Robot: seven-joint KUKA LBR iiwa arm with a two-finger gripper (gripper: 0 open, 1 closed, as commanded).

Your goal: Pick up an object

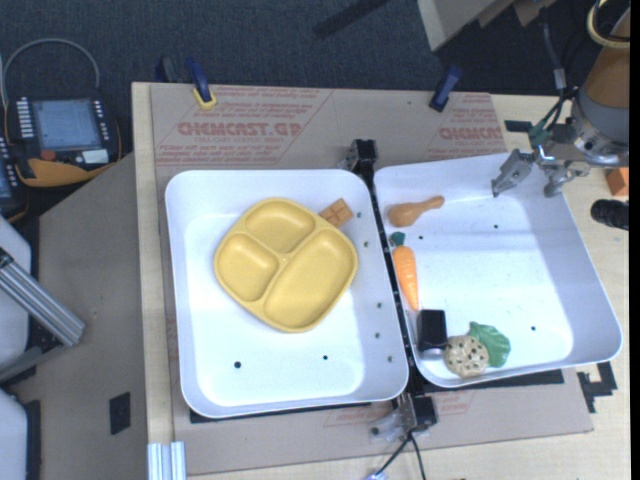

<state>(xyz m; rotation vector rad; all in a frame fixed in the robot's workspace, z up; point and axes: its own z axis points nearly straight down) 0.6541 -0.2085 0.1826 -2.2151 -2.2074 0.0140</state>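
My gripper [528, 179] hangs over the far right corner of the right bin [540, 268], fingers spread open with nothing between them. In that bin lie a tan drumstick-shaped piece [415, 210] near the far left, an orange carrot [405, 274] along the left wall, and at the near edge a small black block [432, 328], a round cookie [465, 355] and a green leafy piece [492, 342]. All of them sit well to the left of and nearer than the gripper.
The left bin [280, 368] holds a yellow divided plate [285, 264] and a small brown block [337, 212] at the plate's far edge. A black divider clip [362, 155] sits between the bins at the far side. Grey arm with orange band [607, 78] enters from the right.
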